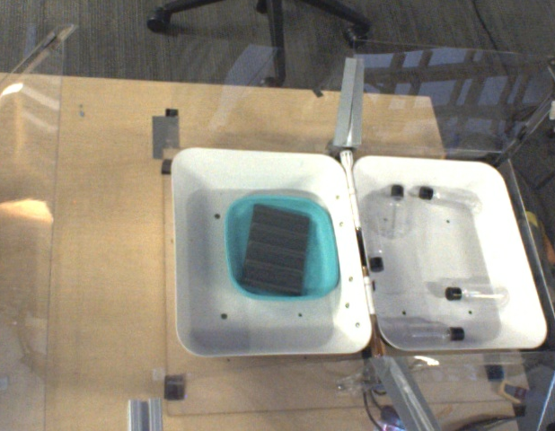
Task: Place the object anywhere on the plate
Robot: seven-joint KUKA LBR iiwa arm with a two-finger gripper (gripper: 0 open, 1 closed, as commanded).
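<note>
A dark grey ribbed block (277,247) lies on a teal plate (326,251) in the middle of the left white bin (195,268). The block rests flat, slightly tilted, well inside the plate's rim. The right white bin (493,241) holds several clear tubes with black caps, such as one (471,293) near its lower right.
A grey metal post (348,104) stands behind the seam between the two bins. Clear plastic walls rise around the bench. An office chair base (276,7) stands on the carpet beyond the bench. Small black fixtures (165,137) sit on the wooden top left of the bins.
</note>
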